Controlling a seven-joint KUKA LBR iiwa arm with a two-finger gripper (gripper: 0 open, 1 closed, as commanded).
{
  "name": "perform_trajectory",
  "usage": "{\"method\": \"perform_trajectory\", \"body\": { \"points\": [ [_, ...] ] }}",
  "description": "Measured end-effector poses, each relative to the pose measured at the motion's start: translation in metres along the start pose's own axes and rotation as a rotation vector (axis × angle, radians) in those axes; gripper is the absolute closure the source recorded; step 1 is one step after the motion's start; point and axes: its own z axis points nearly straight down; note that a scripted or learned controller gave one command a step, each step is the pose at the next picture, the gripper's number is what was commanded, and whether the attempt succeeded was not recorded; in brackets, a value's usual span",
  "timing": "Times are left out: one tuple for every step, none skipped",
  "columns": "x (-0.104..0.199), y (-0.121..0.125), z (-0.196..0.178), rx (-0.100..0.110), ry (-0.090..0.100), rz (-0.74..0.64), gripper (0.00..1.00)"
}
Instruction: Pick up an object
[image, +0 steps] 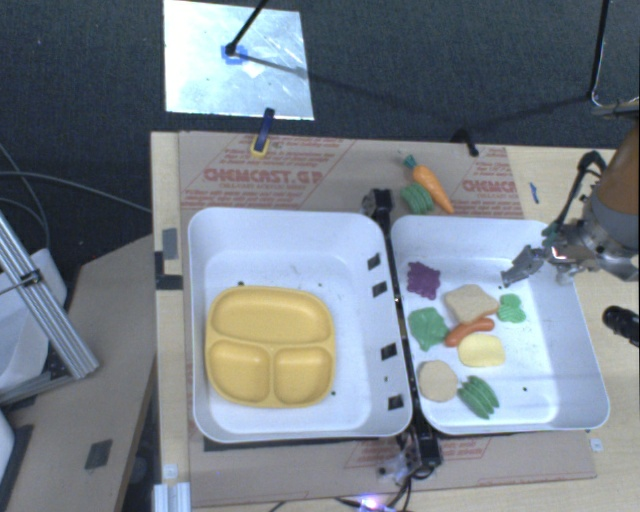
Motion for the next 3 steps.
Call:
{"method": "perform_trajectory", "body": {
  "points": [
    [-0.013,0.035,0.05,-0.002,-0.002,-0.003,0.0],
    [0.088,0.09,0.107,-0.003,0.004,-0.011,0.0],
    [0.092,0.01,0.103,0.002,0.002,0.004,0.0]
  ]
}}
